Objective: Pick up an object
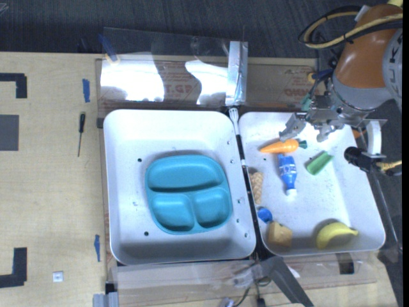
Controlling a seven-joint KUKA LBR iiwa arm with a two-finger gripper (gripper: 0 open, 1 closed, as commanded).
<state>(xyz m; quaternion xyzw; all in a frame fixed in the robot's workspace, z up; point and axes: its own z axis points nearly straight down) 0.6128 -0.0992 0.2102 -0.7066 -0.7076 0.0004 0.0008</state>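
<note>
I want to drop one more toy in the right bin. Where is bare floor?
Bare floor lies between the green piece and the banana, toward the right wall. It is crowded around the carrot and tube, under the pincer.

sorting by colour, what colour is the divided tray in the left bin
Light blue divided tray, seen in the camera view.

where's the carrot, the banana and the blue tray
carrot (279, 147), camera view, middle of its orange body
banana (335, 234), camera view, middle of its curve
blue tray (188, 192), camera view, central divider

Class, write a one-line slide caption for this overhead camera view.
Open gripper above a carrot in the right bin; blue tray in the left bin.
</note>
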